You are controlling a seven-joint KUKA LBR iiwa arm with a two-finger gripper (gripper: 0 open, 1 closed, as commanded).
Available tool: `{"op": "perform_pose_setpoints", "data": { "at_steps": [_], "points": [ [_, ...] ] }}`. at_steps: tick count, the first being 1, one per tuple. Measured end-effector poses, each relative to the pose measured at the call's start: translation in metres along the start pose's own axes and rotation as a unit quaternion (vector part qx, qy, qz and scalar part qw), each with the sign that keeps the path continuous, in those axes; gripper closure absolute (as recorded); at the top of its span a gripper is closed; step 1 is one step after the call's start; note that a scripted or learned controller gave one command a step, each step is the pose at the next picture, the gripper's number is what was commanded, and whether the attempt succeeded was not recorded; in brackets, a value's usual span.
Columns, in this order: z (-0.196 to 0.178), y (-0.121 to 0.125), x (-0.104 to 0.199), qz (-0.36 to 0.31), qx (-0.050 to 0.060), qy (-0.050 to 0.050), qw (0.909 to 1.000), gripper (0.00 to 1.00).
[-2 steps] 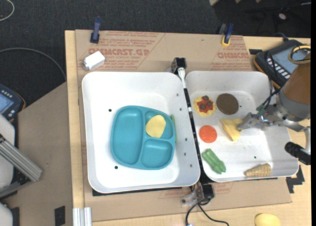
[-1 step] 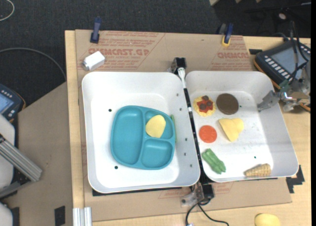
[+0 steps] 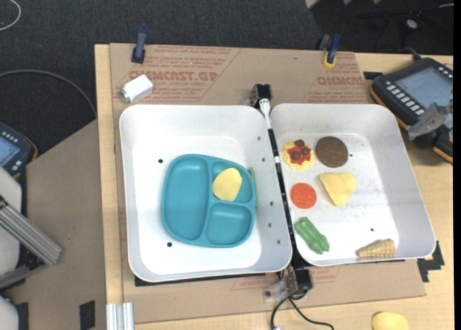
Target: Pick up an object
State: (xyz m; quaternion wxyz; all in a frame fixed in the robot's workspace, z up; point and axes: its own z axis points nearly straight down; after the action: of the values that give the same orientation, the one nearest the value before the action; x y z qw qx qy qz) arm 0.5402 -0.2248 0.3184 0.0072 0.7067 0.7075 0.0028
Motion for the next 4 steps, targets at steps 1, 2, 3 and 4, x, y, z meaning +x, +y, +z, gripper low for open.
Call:
{"op": "perform_pose_setpoints", "data": {
  "at_steps": [1,2,3,4],
  "points": [
    [-0.097,-0.054,-0.001,0.001,0.001,0.000,1.0000,0.00],
    [-0.102,-0.052,0.000,0.000,0.003,0.000,1.0000,1.00],
    [0.024,-0.063,0.007,0.001,0.013,0.006,0.9999,1.00],
    [-0.135,-0.005,0.056,-0.004,-0.004,0.000,1.0000,1.00]
  ]
}}
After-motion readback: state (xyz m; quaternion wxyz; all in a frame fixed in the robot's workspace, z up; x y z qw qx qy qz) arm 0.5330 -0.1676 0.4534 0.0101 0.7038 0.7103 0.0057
